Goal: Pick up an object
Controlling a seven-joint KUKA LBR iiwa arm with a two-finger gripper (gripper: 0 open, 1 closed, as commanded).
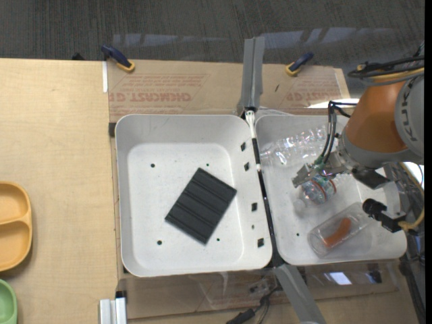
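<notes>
The claw (314, 179) is seen low in the middle of the right bin (283, 248), just by a clear bottle (293, 144); its grip cannot be told, so a firm hold is needed next.

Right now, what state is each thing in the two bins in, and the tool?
Black ridged panel: flat in left bin, askew.
Clear plastic bottle: on its side, right bin.
Clear container with orange item: lying flat, untouched.
Tool: low in right bin over a small clear object; grip unclear.
</notes>
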